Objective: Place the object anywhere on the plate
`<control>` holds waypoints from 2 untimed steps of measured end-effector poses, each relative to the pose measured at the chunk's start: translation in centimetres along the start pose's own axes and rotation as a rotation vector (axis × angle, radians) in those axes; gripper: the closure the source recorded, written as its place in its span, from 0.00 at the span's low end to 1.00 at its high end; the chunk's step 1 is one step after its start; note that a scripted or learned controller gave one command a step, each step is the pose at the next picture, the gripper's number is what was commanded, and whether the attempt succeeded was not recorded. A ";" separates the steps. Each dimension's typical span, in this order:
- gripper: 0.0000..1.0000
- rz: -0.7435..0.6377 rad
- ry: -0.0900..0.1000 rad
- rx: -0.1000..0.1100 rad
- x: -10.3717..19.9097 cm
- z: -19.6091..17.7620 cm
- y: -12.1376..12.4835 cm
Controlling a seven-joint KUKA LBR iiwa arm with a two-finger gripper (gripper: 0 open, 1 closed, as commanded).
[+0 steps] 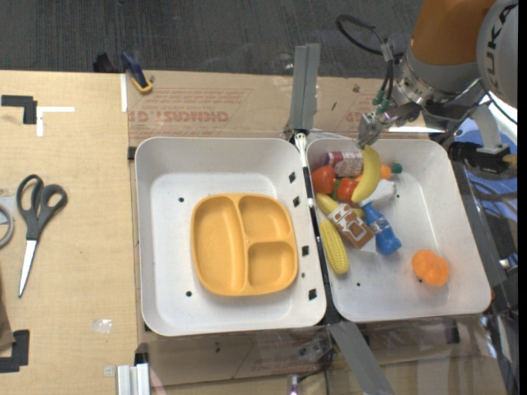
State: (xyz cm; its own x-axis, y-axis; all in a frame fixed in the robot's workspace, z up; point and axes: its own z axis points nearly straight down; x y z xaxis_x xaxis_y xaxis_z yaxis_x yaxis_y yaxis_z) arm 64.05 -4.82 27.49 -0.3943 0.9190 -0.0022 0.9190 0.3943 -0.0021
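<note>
Gripper (pixel 368 134) pinches the banana's (pixel 370 174) top end — fingers closed on it — right of the yellow plate (pixel 244 243).

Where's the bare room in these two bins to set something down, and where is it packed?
Free: the three wells of the yellow plate in the left bin, and the right bin floor around the orange. Crowded: its left side, from banana to corn, under the gripper.

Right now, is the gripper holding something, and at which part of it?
It appears so: the gripper pinches the banana at its top end, the tip nearest the arm. The rest of the banana hangs down over the other toys in the right bin.
</note>
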 end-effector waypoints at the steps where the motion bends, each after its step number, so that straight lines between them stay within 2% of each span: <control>1: 0.00 0.000 0.000 0.000 0.0 0.0 0.0; 2: 0.00 -0.180 0.002 -0.001 4.1 8.4 -5.0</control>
State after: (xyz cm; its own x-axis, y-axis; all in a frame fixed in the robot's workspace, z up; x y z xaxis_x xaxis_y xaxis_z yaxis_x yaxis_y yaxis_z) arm 57.78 -3.04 19.11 -0.5521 0.8338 0.0001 0.8338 0.5521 -0.0015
